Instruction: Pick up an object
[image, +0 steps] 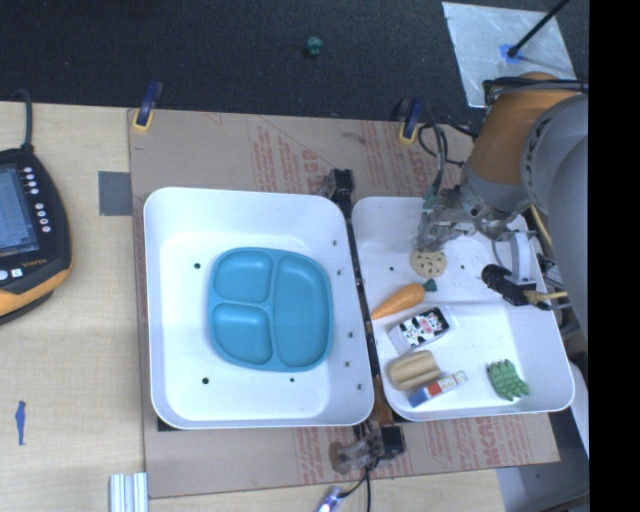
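The grey metal two-finger gripper (433, 240) is poised in the right white bin (545, 345); whether its fingers are released cannot be told. A round tan cookie (428, 263) lies just below the fingertips. A straight, centred descent is advised.

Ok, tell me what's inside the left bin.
The left bin holds one blue divided plate, lying flat with three compartments. Whatever lies beneath the plate is covered.
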